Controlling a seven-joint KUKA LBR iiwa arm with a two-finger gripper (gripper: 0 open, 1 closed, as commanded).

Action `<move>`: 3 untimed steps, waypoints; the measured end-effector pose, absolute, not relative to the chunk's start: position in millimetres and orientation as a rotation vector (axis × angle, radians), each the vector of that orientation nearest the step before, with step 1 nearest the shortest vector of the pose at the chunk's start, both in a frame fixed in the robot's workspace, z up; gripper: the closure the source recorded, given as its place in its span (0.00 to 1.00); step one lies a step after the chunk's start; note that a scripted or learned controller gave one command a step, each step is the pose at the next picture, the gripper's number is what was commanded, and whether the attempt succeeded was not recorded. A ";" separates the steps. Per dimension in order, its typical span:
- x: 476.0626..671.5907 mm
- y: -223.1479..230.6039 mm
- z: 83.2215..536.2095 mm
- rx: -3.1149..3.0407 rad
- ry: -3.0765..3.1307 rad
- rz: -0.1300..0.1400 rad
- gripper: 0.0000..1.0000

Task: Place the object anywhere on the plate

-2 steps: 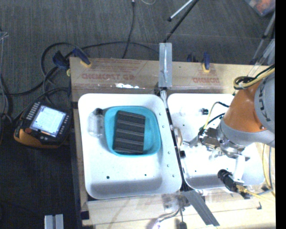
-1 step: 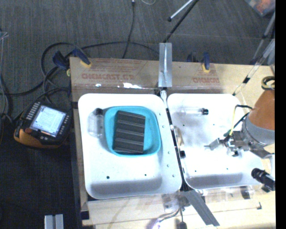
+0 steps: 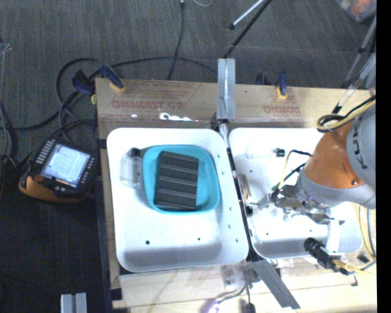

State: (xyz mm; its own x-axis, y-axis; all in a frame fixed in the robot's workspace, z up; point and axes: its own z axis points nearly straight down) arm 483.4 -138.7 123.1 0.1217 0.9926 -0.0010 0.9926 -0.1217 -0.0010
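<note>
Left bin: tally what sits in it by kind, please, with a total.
Blue plate: 1
Dark ribbed block, resting on the plate: 1
Clear bottle-like item, lying beside the plate's left edge: 1
Total: 3

Clearly a robotics lab or test cell, not a home or shop. Plywood counter (image 3: pixel 183 98) with stencilled lettering, held by blue and yellow clamps (image 3: pixel 111 78) along the back edge. Two shallow white bins (image 3: pixel 171 244) fixed side by side on it, split by a metal divider post (image 3: pixel 226 85). Grey industrial arm with an orange band (image 3: pixel 333 162) and exposed yellow and black wiring reaching in from the right. Orange teach pendant (image 3: pixel 61 168) with a lit screen lying on dark carpet (image 3: pixel 36 36), black cables (image 3: pixel 73 104) looping across it. Tripod legs (image 3: pixel 250 13) at the top.
</note>
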 end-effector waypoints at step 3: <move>483.3 -135.5 204.7 -1.836 -2.550 0.004 0.00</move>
